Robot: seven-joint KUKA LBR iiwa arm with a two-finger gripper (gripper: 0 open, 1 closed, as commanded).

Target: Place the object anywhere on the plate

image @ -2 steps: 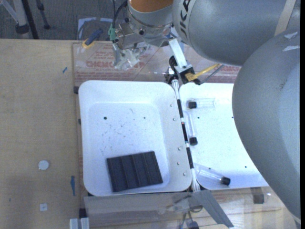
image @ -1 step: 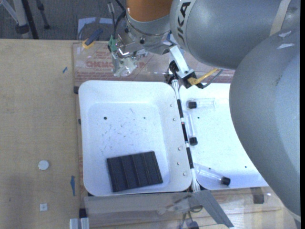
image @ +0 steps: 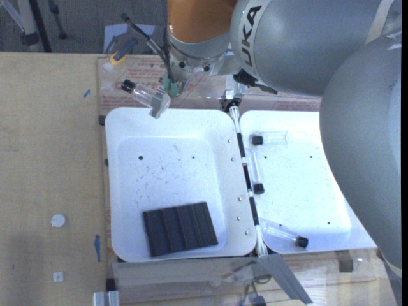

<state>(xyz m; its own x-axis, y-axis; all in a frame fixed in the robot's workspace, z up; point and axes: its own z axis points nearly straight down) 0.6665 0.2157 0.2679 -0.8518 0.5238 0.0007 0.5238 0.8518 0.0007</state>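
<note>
Small white disc [image: 58,220] on tan benchtop [image: 44,145]

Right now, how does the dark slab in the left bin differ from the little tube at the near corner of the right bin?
The dark ribbed plate is opaque, broad and rectangular, while the tube is clear and slender with a black cap at one end. The plate is far bigger than the tube. Both lie flat, set at a slant.

open white floor across the left bin [image: 127,171] beyond the dark ribbed plate [image: 180,228] at its near edge; bulky grey arm [image: 331,56] overhanging right of that plate.
</note>
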